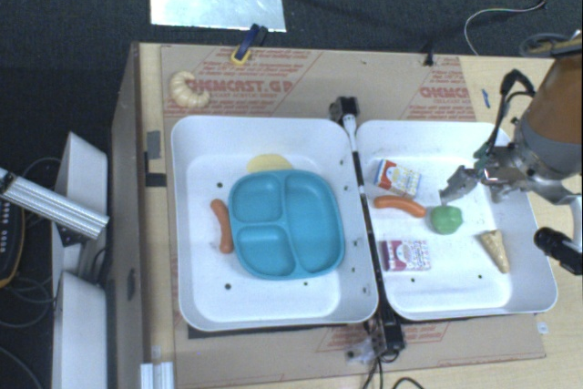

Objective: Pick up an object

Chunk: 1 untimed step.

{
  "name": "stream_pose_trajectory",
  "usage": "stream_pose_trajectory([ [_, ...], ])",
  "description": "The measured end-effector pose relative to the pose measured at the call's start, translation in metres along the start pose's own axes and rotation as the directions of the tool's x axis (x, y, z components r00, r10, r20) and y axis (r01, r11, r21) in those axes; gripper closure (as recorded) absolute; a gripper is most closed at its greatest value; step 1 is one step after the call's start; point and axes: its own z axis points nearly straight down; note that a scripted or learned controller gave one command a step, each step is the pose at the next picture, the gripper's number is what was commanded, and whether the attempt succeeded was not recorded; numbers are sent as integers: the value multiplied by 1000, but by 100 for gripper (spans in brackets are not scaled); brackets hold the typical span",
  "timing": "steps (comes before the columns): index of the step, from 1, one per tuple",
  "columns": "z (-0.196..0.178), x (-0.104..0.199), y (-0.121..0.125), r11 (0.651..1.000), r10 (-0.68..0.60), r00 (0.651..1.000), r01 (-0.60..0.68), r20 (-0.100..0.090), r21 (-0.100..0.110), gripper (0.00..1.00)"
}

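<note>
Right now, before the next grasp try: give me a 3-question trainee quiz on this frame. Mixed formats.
1. True or false: the blue tray sits in the left bin.
2. Which thing lies nearest the claw? A) cone B) green ball C) yellow disc
3. Fill in: each bin has one orange ___ in it.

Key
1. True. The tray lies in the left bin, with a sausage beside it.
2. B. The green ball lies just below the claw in the right bin.
3. Sausage. The second sausage lies in the right bin, left of the green ball.
</note>
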Motion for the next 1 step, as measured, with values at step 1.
stream_pose_trajectory([
  [1, 97, -22, 18, 1000, 2, 1000, -2, -1, 4, 0],
])
